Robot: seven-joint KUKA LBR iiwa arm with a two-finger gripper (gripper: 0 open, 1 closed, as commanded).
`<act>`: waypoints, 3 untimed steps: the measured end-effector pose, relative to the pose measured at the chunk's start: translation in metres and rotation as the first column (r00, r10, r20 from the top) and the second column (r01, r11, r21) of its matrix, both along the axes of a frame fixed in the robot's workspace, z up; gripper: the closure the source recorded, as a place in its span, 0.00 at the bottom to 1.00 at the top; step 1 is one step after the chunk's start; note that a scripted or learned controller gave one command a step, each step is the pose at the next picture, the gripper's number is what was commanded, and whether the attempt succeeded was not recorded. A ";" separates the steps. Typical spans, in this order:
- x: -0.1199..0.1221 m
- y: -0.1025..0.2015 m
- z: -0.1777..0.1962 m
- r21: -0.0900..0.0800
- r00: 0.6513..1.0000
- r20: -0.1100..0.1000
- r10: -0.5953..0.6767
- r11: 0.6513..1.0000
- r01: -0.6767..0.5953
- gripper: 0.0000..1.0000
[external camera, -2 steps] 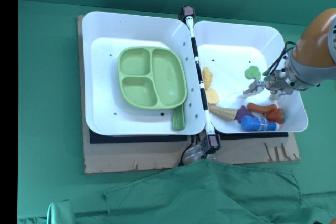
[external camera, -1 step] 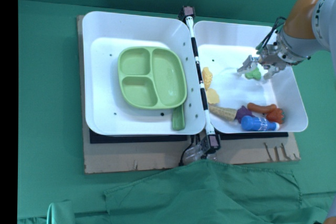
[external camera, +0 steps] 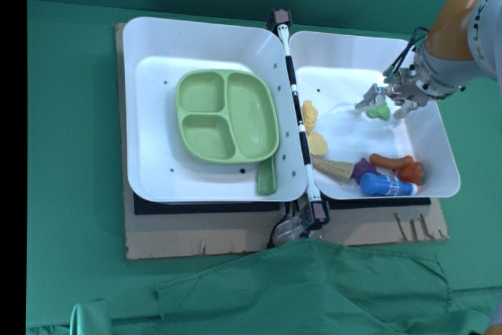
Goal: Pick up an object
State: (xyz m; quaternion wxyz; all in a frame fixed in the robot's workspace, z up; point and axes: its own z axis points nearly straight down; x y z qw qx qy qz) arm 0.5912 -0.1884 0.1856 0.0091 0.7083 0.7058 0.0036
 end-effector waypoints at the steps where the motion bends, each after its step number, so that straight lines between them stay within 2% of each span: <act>1: -0.045 0.009 0.001 -0.002 1.000 0.003 -0.001 1.000 0.001 0.00; 2: -0.093 -0.001 0.001 -0.001 1.000 0.005 -0.003 1.000 0.003 0.00; 3: -0.031 -0.001 -0.001 0.000 1.000 -0.004 0.002 1.000 -0.002 0.00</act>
